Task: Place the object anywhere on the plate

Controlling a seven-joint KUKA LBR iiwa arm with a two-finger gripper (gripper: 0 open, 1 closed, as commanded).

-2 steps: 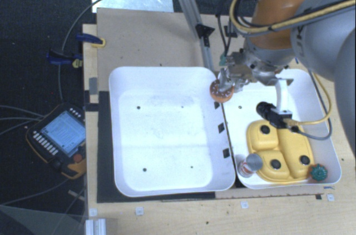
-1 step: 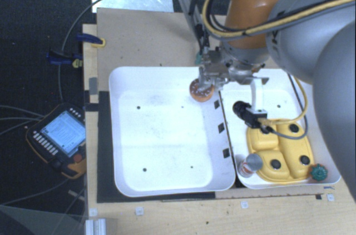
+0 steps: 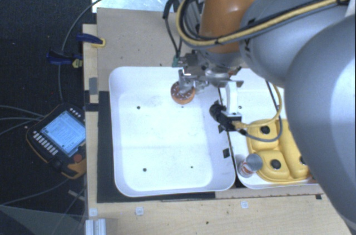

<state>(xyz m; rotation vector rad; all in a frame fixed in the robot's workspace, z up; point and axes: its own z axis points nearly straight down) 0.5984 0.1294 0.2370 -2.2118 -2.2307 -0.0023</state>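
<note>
While the gripper (image 3: 186,84) hangs over the left bin (image 3: 161,173) with a small brown round object (image 3: 182,94) apparently pinched beneath it, no plate is identifiable, so placement looks undone.

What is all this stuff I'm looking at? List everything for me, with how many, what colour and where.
Bins: two, white, side by side on the bench; left bin, right bin.
Round object: one, brown, at the upper part of the left bin, right under the pincer.
Yellow object: one, yellow with dark spots, in the right bin.
Small cylinder: one, grey top, at the near left corner of the right bin.
Handheld screen unit: one, dark with orange trim and a lit screen, on the floor at left.
Clamps: two, blue and yellow, at the bench's left edge.
Robot arm: one, grey with an orange band, reaching in from the right.
Pincer: one, metallic, over the left bin.
</note>
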